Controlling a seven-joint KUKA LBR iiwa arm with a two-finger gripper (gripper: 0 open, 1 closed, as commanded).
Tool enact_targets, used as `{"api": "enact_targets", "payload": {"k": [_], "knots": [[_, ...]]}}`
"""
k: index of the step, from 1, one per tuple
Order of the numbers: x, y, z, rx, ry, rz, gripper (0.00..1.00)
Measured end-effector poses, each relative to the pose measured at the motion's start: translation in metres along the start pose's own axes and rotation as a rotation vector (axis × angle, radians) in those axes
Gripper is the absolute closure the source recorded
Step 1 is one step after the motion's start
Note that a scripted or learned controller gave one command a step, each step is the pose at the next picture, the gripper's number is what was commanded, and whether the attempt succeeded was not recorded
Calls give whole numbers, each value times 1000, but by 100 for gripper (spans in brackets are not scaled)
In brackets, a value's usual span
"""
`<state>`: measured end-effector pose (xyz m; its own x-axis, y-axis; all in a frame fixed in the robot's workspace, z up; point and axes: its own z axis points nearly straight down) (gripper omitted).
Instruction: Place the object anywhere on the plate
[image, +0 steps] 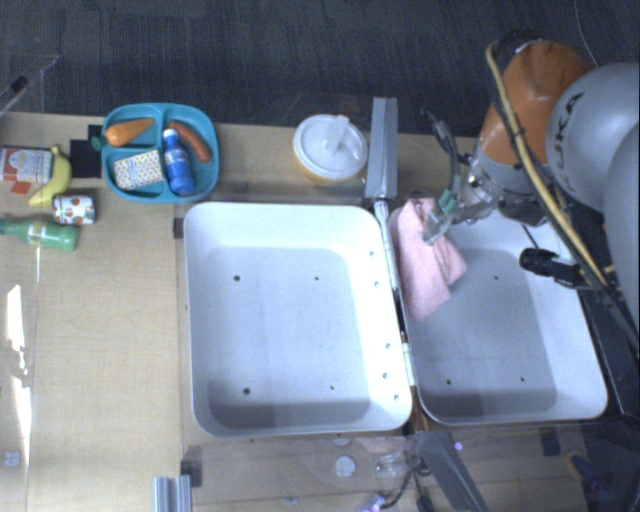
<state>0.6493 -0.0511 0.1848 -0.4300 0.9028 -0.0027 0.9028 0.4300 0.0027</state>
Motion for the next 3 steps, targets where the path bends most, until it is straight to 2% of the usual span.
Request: {"api": "enact_targets", "payload": {"k": [1, 3], "knots": [[1, 2, -41, -2, 0, -9, 100], [87, 42, -30, -4, -1, -812, 100]]}}
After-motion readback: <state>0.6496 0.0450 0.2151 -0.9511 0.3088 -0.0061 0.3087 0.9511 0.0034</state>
